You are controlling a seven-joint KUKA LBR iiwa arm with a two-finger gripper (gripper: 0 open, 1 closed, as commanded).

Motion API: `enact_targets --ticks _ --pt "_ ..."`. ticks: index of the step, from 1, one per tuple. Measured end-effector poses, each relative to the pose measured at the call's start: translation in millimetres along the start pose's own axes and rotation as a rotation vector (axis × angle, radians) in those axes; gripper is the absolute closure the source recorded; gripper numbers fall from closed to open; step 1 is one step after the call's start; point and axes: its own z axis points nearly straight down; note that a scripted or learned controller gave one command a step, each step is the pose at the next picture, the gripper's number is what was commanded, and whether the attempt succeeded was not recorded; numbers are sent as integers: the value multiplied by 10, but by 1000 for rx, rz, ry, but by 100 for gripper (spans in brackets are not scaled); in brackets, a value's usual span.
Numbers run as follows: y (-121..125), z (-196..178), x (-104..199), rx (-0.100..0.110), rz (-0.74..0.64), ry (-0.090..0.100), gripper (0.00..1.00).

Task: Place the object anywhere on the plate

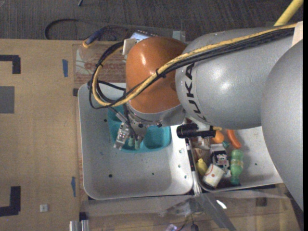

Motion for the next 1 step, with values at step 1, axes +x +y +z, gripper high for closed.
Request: enact_targets --ticks 1 --pt "-133 -30 337 4 -298 3 100"
